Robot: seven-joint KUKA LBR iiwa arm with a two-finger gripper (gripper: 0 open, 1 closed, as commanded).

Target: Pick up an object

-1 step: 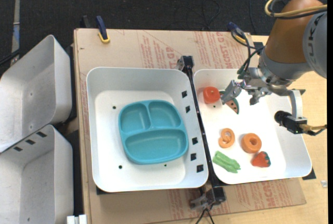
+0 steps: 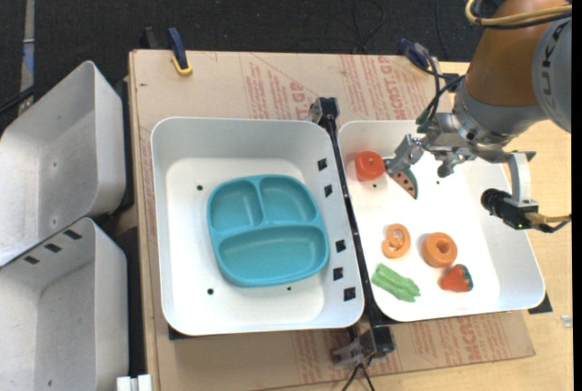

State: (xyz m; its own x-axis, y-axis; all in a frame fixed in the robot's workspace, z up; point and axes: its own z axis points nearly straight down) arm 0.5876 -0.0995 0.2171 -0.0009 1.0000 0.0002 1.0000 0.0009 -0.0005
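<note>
End effector (image 2: 411, 164) low in right bin (image 2: 509, 289), fingers apparently pinching the watermelon slice (image 2: 406, 181) beside the red tomato (image 2: 369, 165); grasp step looks in hand, next move calls for a straight lift to confirm hold.

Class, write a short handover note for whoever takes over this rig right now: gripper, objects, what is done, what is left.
Gripper: low over the back of the right bin, at the watermelon slice; grasp unclear.
Right bin: tomato, two orange rings, green pea pod, strawberry.
Left bin: teal divided plate.
Done: nothing visibly lifted.
Left: secure one object and raise it.
</note>
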